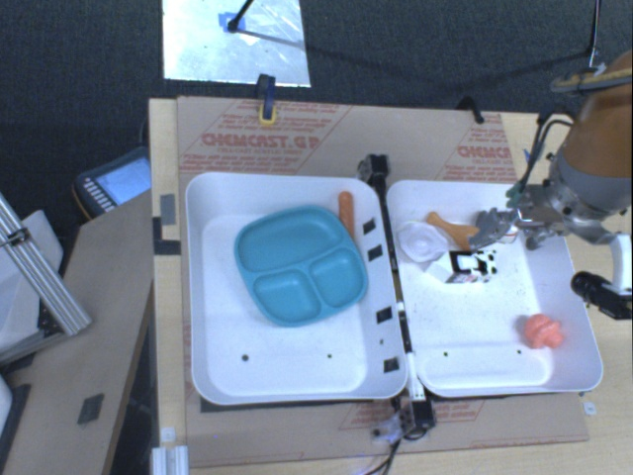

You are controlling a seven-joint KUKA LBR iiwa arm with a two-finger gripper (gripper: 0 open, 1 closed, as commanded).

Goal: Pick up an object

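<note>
In the right bin point(495, 364) lie a black-and-white toy point(473, 264), a white cup point(420, 241), a tan piece point(453, 229) behind it, and a pink lump point(541, 331) at the front right. My gripper point(492, 231) hangs low over the back of this bin, just above and behind the black-and-white toy and beside the tan piece. I see nothing lifted off the bin floor. The left bin point(213, 295) holds a teal divided plate point(300, 265) and an orange stick point(346, 213) near its back right corner.
A ridge with black clips point(388, 315) splits the two bins. A black fixture point(599, 294) juts in at the right bin's right rim. The grey and orange arm point(598, 156) stands over the back right. A shiny sheet point(235, 28) lies behind the bench.
</note>
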